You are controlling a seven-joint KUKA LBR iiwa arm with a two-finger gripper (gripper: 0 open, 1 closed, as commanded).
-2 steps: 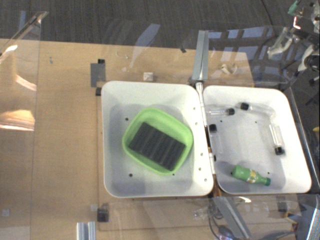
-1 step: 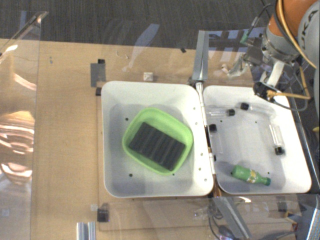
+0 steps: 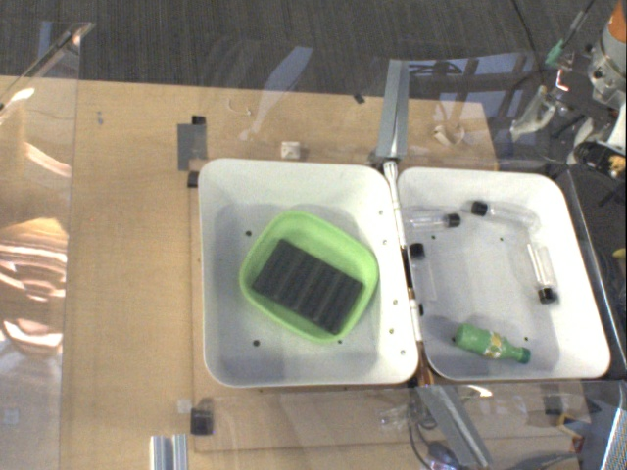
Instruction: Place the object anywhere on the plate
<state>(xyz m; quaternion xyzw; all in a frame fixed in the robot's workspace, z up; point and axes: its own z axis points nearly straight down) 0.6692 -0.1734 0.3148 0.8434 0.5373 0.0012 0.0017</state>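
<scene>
arm: partly in frame at the top right corner (image 3: 605,62), above and behind the right bin, well away from both bins' contents
gripper: cannot tell whether open or closed, too cluttered and cropped at that corner
left bin (image 3: 220,262): white, holds the green plate
plate (image 3: 257,253): lime green, square with rounded corners, sits turned at an angle near the bin's middle; a dark ribbed insert (image 3: 306,284) lies inside it
right bin (image 3: 578,262): white, touching the left bin along the centre seam
object: small green bottle (image 3: 490,344), lying on its side near the front edge of the right bin, well apart from the plate
other items in right bin: clear tubes with black caps, one near the back (image 3: 434,220), one by the right wall (image 3: 542,272)
bench (image 3: 127,292): light wood
</scene>
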